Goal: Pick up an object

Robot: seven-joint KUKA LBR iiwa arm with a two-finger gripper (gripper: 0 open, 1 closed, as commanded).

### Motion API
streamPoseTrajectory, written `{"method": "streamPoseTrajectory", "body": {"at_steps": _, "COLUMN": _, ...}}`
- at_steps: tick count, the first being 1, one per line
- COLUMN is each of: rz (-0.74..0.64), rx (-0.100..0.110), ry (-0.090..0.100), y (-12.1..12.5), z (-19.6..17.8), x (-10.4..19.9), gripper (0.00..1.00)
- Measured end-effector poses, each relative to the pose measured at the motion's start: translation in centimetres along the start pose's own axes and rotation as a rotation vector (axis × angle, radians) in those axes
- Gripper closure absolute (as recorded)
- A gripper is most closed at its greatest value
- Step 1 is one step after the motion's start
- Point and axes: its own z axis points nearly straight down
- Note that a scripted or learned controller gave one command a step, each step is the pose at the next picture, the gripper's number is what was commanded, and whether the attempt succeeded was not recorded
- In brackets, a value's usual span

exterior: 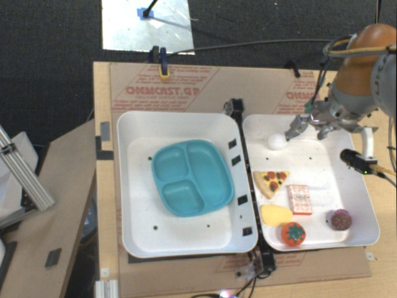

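Upper right of frame: gripper hangs low over right bin, fingers spread, nothing between them, white ball just left of them, likely the target. Arm enters from right, wrist tilted down-left. Pizza slice, red box, tomato sit lower. Teal tray in left bin.

Bright, even light; soft shadows

A tan wooden bench with red lettering stands before a black speckled backdrop, where a shiny silver foil sheet hangs.
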Motion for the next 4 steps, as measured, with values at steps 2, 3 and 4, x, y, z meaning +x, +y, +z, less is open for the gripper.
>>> {"method": "streamPoseTrajectory", "body": {"at_steps": 2, "rz": -0.005, "rx": -0.001, "ry": -0.001, "y": 0.8, "z": 3.1, "x": 0.4, "gripper": 1.00}}
{"method": "streamPoseTrajectory", "body": {"at_steps": 3, "rz": -0.004, "rx": -0.007, "ry": -0.001, "y": 0.7, "z": -3.3, "x": 0.7, "gripper": 1.00}}
{"method": "streamPoseTrajectory", "body": {"at_steps": 4, "rz": -0.005, "rx": -0.007, "ry": -0.001, "y": 1.0, "z": -7.8, "x": 0.9, "gripper": 1.00}}
